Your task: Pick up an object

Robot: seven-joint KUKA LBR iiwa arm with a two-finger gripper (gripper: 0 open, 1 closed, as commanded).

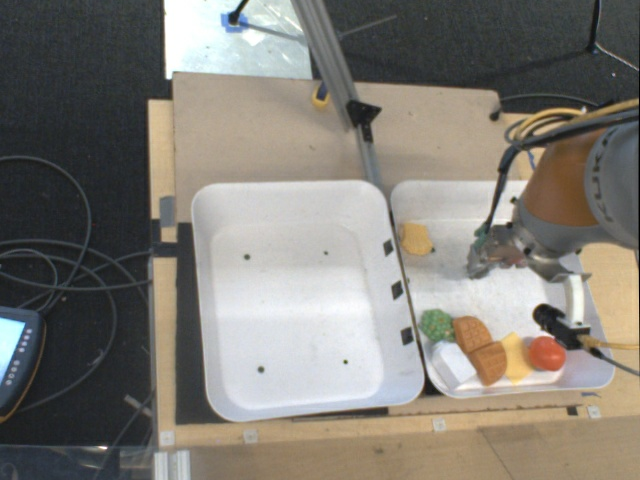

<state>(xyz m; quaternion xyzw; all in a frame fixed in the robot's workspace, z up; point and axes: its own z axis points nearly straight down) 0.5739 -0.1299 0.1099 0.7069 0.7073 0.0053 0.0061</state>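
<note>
The gripper (484, 259) hung low inside the right bin (447, 200), reaching in from the right under the grey arm (600, 193) and its orange band (560, 185). At this slant and size I could not tell how it was set, and nothing could be made out in its grasp.

Nearest to the gripper, off to its left on the bin floor, lay a small yellow-orange piece (416, 238), apart from it and close to the wall shared with the left bin (215, 268). The other objects sat below the gripper, toward the near edge of the same bin, crowded together: a green leafy piece (436, 323) furthest left, a brown bread-like loaf (479, 345) just beside it, a white block (452, 363) tucked under the loaf's lower left, a pale yellow wedge (516, 356) touching the loaf's right side, and a red tomato-like ball (546, 353) against the wedge.

Both bins rested side by side on the table (250, 128). A slanted metal pole (330, 53) crossed the table well above and left of the gripper.
</note>
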